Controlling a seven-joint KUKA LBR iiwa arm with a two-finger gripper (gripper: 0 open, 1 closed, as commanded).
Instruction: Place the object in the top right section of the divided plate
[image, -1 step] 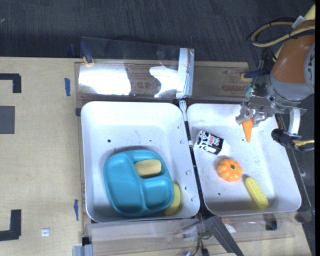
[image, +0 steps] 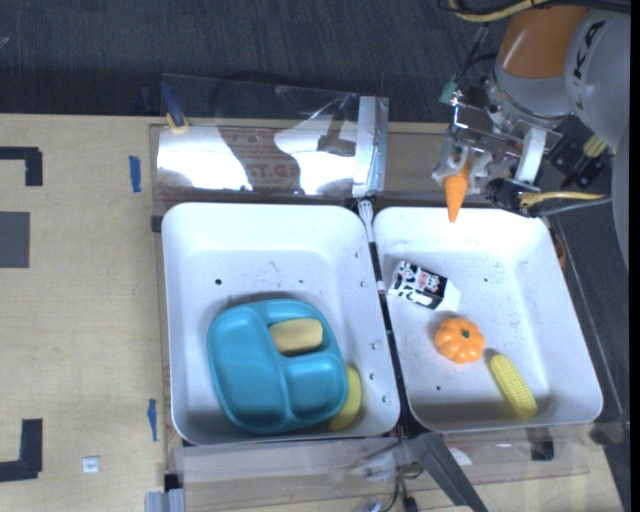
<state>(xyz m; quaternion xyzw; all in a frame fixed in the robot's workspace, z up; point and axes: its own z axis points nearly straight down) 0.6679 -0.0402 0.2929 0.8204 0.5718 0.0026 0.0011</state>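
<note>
My gripper (image: 459, 168) hangs above the far edge of the right bin (image: 560, 300), shut on a small orange carrot (image: 454, 198) that points straight down. The blue divided plate (image: 250, 385) lies in the left bin (image: 200, 250), toward its near side. A pale yellow piece (image: 298, 335) rests in the plate's top right section. The carrot is well off to the right of the plate and high above the bin floor.
The right bin holds a black-and-white packet (image: 420, 285), an orange pumpkin (image: 459, 340) and a yellow corn cob (image: 511, 384). A yellow object (image: 349, 398) is wedged between the plate and the left bin's right wall. Shiny metal panels (image: 260, 150) stand behind the left bin.
</note>
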